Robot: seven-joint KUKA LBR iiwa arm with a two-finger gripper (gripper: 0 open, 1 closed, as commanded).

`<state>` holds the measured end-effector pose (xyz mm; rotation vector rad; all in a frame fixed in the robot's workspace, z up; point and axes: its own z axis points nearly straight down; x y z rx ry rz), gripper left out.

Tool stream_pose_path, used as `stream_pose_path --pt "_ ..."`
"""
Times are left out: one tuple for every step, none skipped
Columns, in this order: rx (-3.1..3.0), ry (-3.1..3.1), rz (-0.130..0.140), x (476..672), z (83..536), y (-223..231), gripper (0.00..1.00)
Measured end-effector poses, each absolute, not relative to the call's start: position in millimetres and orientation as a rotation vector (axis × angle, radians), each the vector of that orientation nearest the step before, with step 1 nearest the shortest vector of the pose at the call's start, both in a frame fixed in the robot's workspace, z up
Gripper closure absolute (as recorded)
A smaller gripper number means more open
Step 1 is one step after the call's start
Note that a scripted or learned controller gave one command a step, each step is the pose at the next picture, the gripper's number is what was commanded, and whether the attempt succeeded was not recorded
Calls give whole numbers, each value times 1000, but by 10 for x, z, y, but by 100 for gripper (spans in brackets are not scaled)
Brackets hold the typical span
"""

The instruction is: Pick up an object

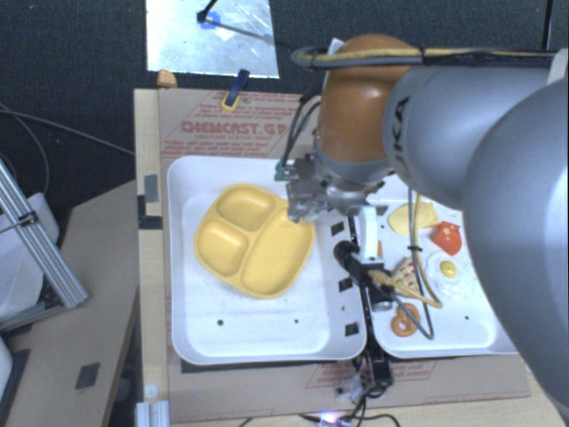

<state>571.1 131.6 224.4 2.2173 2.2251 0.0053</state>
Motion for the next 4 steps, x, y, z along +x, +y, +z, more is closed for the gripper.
stream_pose_path --pt "2208 2225 25 5527 3720 1560 100" --pt "2208 2223 30 5076 5384 1542 100" --pt "2210 2238 -5 4861 4557 2399 100" --pt "2221 2221 4 4868 4601 2243 100"
